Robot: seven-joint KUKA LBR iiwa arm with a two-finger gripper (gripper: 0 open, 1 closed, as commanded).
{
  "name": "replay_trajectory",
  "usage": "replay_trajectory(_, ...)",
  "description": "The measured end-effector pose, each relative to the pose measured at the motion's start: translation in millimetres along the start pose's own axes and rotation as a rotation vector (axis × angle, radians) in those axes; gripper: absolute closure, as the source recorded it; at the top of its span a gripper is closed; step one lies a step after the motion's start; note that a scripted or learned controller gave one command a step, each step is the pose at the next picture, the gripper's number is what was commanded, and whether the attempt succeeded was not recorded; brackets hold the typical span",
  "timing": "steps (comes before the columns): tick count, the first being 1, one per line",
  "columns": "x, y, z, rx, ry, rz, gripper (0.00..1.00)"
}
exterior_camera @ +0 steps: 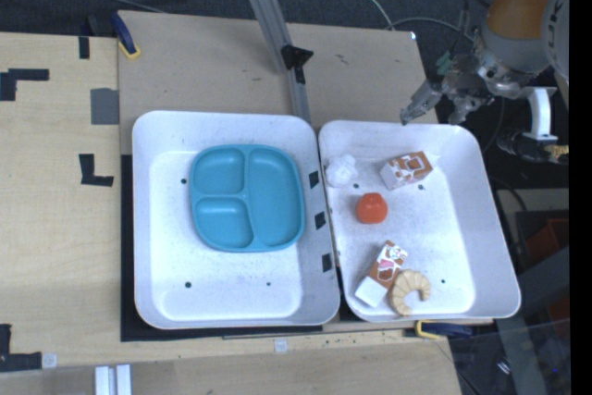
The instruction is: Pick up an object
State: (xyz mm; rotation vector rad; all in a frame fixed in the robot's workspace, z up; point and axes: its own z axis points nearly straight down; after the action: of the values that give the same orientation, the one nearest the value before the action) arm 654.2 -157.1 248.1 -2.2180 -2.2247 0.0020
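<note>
The right bin (462, 227) holds a red tomato-like ball (372, 208), a small brown and white carton (407, 169), a clear crumpled wrapper (341, 170), a second carton lying flat (384, 270) and a tan croissant (410, 289). My gripper (435, 104) hangs above the bench just past the right bin's far edge, beyond the upper carton. Its fingers stand apart with nothing between them.
The left bin (157, 227) bears a blue divided plate (247, 198). A grey metal pole (268, 9) slants down to the gap between the bins. Cables run over the dark floor at the back.
</note>
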Motion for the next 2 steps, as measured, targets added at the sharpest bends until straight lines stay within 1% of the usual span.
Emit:
replay_trajectory(1,0,0,0,0.000,0.000,0.001,0.00)
replay_trajectory(2,0,-4,64,0.007,0.001,0.001,0.00)
